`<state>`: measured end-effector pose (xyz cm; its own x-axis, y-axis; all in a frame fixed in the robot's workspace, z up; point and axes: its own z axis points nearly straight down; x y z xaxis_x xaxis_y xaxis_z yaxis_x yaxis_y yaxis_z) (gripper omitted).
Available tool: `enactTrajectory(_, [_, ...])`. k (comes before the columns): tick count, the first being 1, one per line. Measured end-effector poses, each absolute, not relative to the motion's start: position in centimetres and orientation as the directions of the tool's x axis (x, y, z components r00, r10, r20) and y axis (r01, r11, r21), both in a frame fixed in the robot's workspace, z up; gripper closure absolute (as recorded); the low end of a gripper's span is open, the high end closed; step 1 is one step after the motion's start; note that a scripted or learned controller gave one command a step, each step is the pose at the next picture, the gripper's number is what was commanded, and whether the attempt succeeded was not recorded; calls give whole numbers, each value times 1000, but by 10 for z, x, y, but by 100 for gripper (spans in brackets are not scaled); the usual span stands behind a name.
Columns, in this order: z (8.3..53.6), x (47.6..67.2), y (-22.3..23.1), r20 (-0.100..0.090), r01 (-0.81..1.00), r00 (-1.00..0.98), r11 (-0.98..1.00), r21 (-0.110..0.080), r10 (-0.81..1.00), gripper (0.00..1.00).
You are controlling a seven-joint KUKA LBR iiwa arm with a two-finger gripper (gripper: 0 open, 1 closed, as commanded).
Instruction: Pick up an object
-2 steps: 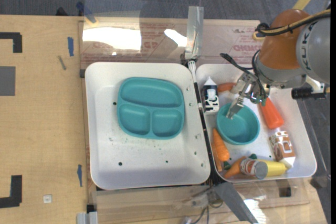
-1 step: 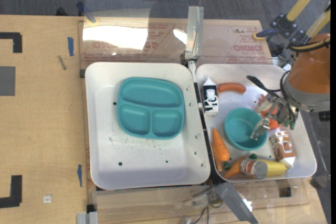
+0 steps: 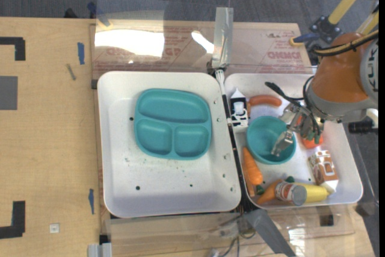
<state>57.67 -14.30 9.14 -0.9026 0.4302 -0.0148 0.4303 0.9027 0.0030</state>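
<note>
Your right bin (image 3: pixel 355 180): gripper (image 3: pixel 284 142) over teal bowl (image 3: pixel 269 140); finger state cannot be told. Carrot (image 3: pixel 252 167), bottle (image 3: pixel 310 193) nearby. Left bin (image 3: pixel 114 147): teal tray (image 3: pixel 172 123).

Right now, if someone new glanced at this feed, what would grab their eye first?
Probably the big teal divided plate, alone in the left bin. Next, the cluttered right bin: a teal bowl with the end effector reaching into it, and carrots and a yellow bottle along its near edge. The orange band on the arm also stands out.
</note>
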Motion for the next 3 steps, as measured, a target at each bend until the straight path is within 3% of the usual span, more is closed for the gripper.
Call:
enactTrajectory(1, [91,597,-92,-15,489,-872,872,8,489,0])
enactTrajectory(2, [90,647,-131,34,641,-767,767,-7,641,0])
enactTrajectory(3, [90,586,-129,-8,739,-674,674,8,739,0])
